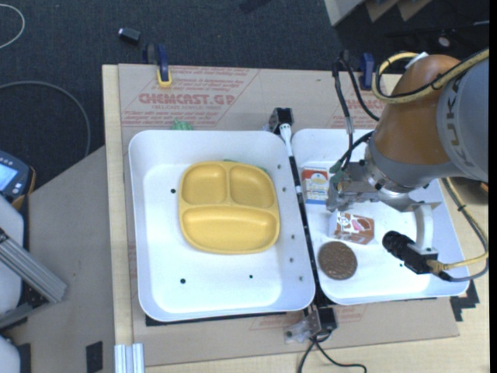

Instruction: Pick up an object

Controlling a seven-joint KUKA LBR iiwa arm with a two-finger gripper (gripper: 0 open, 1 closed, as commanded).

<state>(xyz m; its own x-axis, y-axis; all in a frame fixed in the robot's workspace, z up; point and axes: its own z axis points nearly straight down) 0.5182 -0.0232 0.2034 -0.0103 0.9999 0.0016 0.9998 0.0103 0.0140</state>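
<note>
So the claw point(339, 200) is down in the right bin point(373, 290), and honestly I can't tell its state from this angle because the wrist hides most of it. Taking the claw as the landmark: the closest thing is a crinkly red-and-white packet point(355, 228), just below and a touch to the right, practically under the tip. I'd guess that's the pick target, so the move is a short drop more than a reach. It lies roughly flat, its long side running left-right.

Just left of and a bit above the claw sits a small red-and-white carton point(314, 185), against the bin's left wall. Further below, past the packet, there's a brown disc point(338, 260) lying flat.

Well off to the left, the left bin point(155, 278) holds a yellow divided tray point(229, 207), and both bins sit on the worktop point(116, 208).
</note>
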